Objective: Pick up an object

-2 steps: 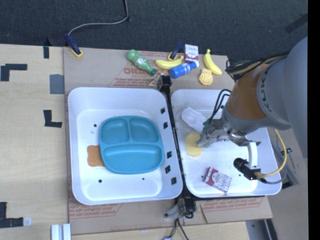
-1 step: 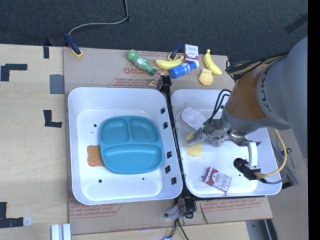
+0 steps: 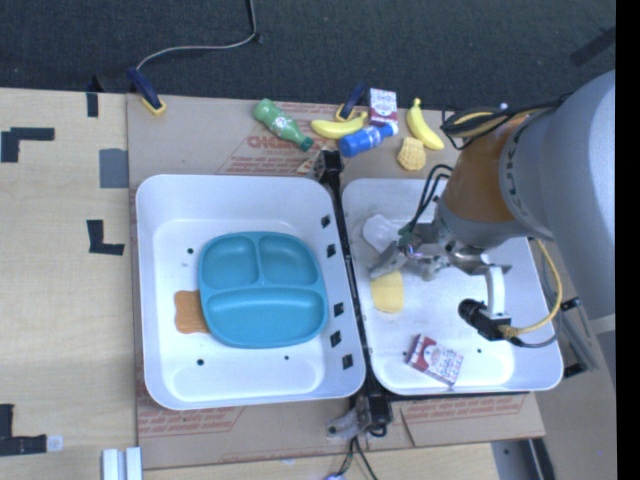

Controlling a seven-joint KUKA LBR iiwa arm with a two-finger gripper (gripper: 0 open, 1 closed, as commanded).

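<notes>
My pincer (image 3: 390, 260) hangs just above the yellow block (image 3: 388, 291); I can't tell its spread. I'd centre over the block, then drop straight.

The blue tray hides most of the orange item (image 3: 186, 311); the arm (image 3: 570, 168) is cut off.

Robotics lab bench. Two white bins (image 3: 150, 298) on cardboard; toy food (image 3: 338, 126) just behind them. Cable (image 3: 205, 46) on dark floor beyond.
</notes>
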